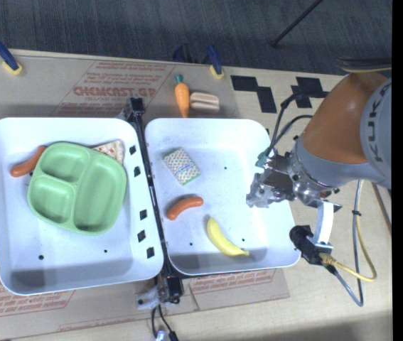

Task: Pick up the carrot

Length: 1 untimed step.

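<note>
The carrot [181,98], orange with a green top, lies on the cardboard bench just beyond the far rim of the right bin [208,124], outside both bins. My gripper [260,192] hangs low over the right side of the right bin, well to the right of the carrot and nearer the camera. Nothing shows in its grasp. The grey arm with the orange band reaches in from the right.
A tan and pink block [205,102] lies right beside the carrot. The right bin holds a patterned packet [181,165], a sausage [185,206] and a banana [224,237]. The left bin holds a green divided plate [78,186], another sausage [25,163] and a toast slice [111,148].
</note>
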{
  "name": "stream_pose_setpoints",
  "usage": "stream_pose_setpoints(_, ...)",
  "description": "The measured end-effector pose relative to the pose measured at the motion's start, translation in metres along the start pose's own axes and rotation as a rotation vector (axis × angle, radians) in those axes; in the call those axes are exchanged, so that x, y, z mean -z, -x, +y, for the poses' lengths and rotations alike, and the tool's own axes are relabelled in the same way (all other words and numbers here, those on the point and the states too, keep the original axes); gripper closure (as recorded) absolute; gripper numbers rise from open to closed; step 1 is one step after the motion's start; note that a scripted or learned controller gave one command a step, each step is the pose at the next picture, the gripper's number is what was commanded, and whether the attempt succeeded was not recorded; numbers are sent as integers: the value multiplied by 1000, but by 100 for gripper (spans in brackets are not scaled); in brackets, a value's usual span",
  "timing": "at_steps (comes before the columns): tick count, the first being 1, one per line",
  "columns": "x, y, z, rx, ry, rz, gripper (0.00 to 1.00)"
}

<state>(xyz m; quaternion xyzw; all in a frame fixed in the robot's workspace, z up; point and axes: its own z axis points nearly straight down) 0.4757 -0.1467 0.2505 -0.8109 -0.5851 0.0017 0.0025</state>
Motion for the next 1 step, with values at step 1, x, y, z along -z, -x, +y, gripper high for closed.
stream_pose_setpoints(1, 0, 0, 0, 0, 1, -1, 0)
